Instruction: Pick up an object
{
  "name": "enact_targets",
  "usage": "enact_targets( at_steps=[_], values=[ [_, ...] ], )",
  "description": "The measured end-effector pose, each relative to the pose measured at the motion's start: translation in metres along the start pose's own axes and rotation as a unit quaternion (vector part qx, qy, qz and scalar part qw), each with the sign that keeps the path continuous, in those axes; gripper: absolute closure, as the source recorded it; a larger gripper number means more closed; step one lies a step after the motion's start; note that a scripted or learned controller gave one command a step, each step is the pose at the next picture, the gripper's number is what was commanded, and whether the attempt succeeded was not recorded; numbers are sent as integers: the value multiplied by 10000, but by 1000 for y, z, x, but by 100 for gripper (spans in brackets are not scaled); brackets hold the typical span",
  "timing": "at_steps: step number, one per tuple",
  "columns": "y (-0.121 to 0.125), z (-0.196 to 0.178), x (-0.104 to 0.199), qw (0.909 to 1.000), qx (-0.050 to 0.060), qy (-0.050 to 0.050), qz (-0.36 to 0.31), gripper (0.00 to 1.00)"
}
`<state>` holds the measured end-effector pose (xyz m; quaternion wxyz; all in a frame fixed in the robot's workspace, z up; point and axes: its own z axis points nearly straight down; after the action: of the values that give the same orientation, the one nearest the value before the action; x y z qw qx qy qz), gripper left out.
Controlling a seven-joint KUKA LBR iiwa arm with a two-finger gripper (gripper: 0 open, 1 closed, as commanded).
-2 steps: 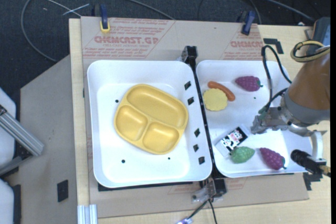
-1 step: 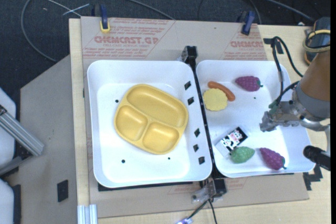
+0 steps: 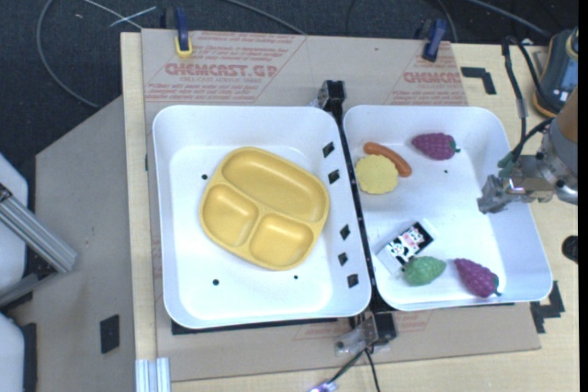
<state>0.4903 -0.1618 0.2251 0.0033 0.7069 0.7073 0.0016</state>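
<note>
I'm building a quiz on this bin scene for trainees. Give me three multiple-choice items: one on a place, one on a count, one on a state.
1. Where does the yellow divided plate lie?
A. In the left bin
B. In the right bin
C. On the bare bench

2. How many purple grape bunches are there?
A. One
B. Two
C. Four

3. What is the state of the hand?
A. Lifting the carrot
B. Resting on the plate
C. At the right bin's right edge, nothing seen between its fingers

Answers:
1 A: the plate sits inside the left bin.
2 B: one bunch lies at the far side of the right bin, another at its near right corner.
3 C: the hand stands apart from every toy.
</note>
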Motion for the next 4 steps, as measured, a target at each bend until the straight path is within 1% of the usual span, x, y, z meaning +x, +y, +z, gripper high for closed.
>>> enact_targets(
  at_steps=[1,2,3,4],
  values=[
    [1,-7,0,10000,23,10,-4,100],
    [5,-6,43,10000,39,28,-23,100],
    [12,-14,91,10000,25,24,-32,100],
    [23,-20,143,10000,26,20,-27,100]
  ],
)
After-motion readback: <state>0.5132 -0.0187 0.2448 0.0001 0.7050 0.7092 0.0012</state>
